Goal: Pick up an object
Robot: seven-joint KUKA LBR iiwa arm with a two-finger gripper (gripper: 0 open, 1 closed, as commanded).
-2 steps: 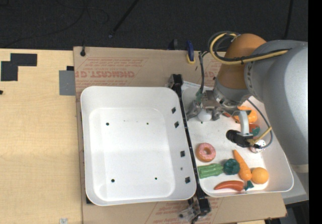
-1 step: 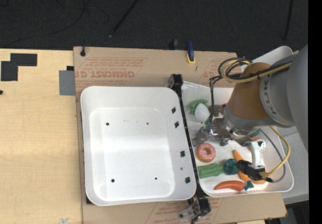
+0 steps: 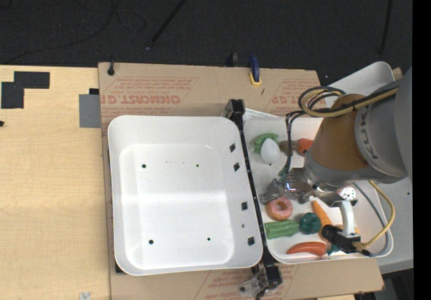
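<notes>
The grey arm (image 3: 350,140), with its orange band, stands highest over the right bin (image 3: 316,259), entering across the bin's right edge. Its tool (image 3: 283,189) hangs low near the middle of that bin, close to the left edge. Whether the tool is spread or pressed together cannot be told, and nothing is seen pinched in it.

Just beside the tool, toward the near edge, lies a pink ring (image 3: 279,209). A green roll (image 3: 281,228) lies next to the ring on its near side, with a teal lump (image 3: 310,223) at the roll's right end and a carrot (image 3: 321,212) just beyond. A red pepper (image 3: 306,249) lies along the near edge. Toward the far left corner, a white egg (image 3: 270,151) touches a green piece (image 3: 264,139).

The left bin (image 3: 175,191) sits against the right bin. Both rest on a cardboard sheet (image 3: 168,90) on the counter (image 3: 47,191).
</notes>
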